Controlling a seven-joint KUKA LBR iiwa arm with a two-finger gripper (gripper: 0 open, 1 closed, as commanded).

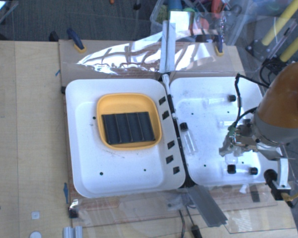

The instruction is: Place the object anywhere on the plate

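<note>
A yellow square plate (105, 108) with rounded corners rests in the left white bin (84, 172). A dark ribbed rectangular object (128, 128) lies flat on the plate, covering most of its floor. My gripper (232, 150) hangs low over the right white bin (203, 108), near its right side, well away from the plate and the object. I see nothing held in it. The grey arm with its orange band (288, 103) comes in from the right and hides part of that bin.
A divider with black clips (170, 133) separates the bins. A small clear tube (188, 144) lies in the right bin near the divider. Crumpled foil (139, 58) sits behind both bins, and a clear box of toys (203, 4) stands farther back.
</note>
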